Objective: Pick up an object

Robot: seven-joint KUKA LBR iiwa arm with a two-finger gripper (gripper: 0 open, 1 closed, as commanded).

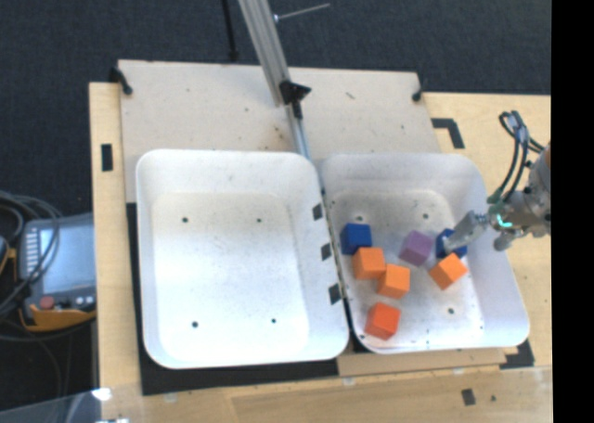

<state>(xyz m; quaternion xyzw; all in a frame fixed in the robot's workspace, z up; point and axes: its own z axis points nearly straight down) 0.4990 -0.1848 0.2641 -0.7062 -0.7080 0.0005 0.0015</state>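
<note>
A small dark blue block (pixel 452 243) sat in the right bin (pixel 497 314), right at the tip of the gripper (pixel 461 235); whether it was grasped could not be told. Just left of the gripper lay a purple cube (pixel 418 248), just below it an orange cube (pixel 449 271). Farther left was a blue cube (pixel 355 237).

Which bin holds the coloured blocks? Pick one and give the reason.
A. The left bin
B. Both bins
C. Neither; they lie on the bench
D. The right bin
D: the blue block, purple block and orange blocks all lie inside the right bin.
</note>
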